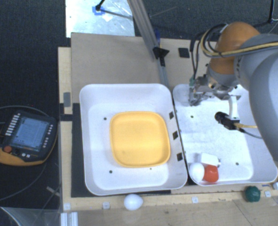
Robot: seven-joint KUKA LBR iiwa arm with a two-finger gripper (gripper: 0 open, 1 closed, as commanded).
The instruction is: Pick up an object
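- Candidate objects: an orange-red object point(211, 173), a white ball point(196, 170) touching it and a small white block point(209, 159) just behind them, clustered in the near corner of the right bin point(251, 173), well apart from the claw and nearer the camera than it
- Claw point(195, 98): at the far end of the right bin, low over the floor by the far-left corner; whether it is wide or narrow cannot be told, and nothing is visible in its grip
- Arm point(266, 74): grey, orange band above the wrist, entering beyond the claw on the view's right
- Left bin point(94, 126): beside the claw, towards the view's left, holding a yellow square plate point(140, 138)
- Counter point(115, 55): a white egg-shaped object point(133, 201) and a dark green ball point(252, 193) lie on its near edge, outside the bins
- Off the counter, far left of the claw: a control pendant point(25, 140) on the dark floor
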